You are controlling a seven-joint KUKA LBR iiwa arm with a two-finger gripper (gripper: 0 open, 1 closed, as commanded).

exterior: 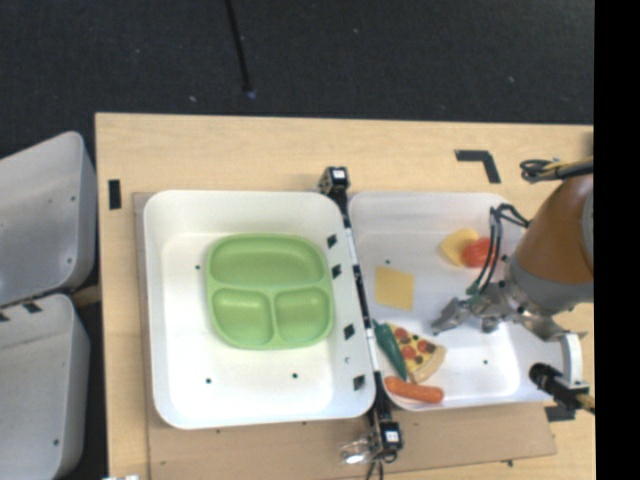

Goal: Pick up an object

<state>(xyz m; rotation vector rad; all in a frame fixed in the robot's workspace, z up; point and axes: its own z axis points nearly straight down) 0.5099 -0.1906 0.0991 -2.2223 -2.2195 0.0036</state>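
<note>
Gripper (450,318): positioned low in right bin (480,218), beside pizza slice (418,353); finger state cannot be told. Green tray (268,290): left bin (180,368).

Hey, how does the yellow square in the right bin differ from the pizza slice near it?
The yellow square is a plain single colour; the pizza slice is tan with red and dark toppings. The yellow square has four sides, the pizza slice is a wedge. The yellow square lies apart from other items, while the pizza slice lies close to the green item and the red sausage-like piece. Both lie flat in the right bin.
</note>
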